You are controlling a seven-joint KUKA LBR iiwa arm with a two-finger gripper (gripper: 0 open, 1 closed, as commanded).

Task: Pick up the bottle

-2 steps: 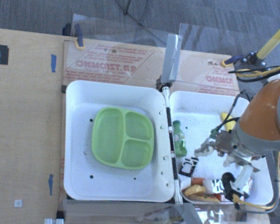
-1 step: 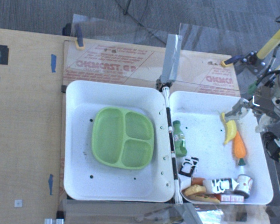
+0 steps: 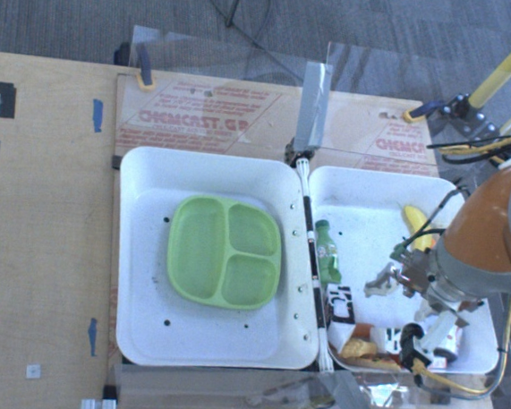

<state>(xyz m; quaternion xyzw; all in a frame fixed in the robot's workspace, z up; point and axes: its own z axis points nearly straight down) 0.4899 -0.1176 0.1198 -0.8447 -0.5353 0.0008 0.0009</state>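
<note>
Poised w/ gripper [image 3: 383, 281] near bottle [image 3: 326, 251] tucked along inner wall of rt bin [image 3: 375, 176], prob. lining up a grab; grip state: can't tell.

You've got a lime-green three-section plastic plate [image 3: 224, 252] in the plain white left bin [image 3: 140, 278], plus a see-through green plastic bottle [image 3: 327, 251], a yellow curved piece [image 3: 413, 219] and a black-and-white printed packet [image 3: 342, 304] in the white right bin [image 3: 370, 228].
</note>
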